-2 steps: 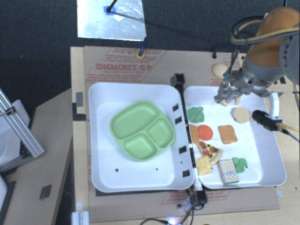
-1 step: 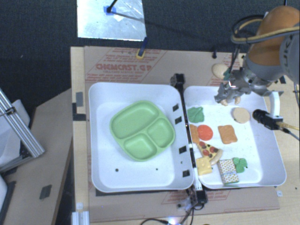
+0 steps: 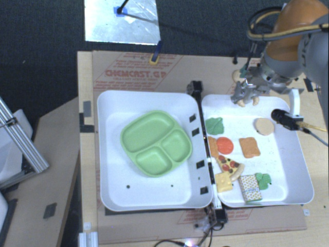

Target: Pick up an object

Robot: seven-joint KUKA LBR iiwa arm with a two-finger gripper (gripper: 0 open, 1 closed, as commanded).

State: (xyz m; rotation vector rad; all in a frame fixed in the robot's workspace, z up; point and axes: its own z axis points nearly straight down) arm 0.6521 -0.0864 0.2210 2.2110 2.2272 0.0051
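Robot claw (image 3: 245, 98) over right bin's (image 3: 298, 163) far edge, grip state unclear, below it toy foods: green leaf (image 3: 214, 124), red tomato slice (image 3: 224, 145), toast (image 3: 249, 147), pizza slice (image 3: 231, 166)

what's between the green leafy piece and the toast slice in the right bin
In the camera view, the red tomato slice lies between the green leafy piece and the toast slice, close beside the toast and just below the leaf.

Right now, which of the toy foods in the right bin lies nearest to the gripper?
The round tan cookie, at the far right of the bin, just below the gripper. The green leaf, tomato slice and toast lie farther away.
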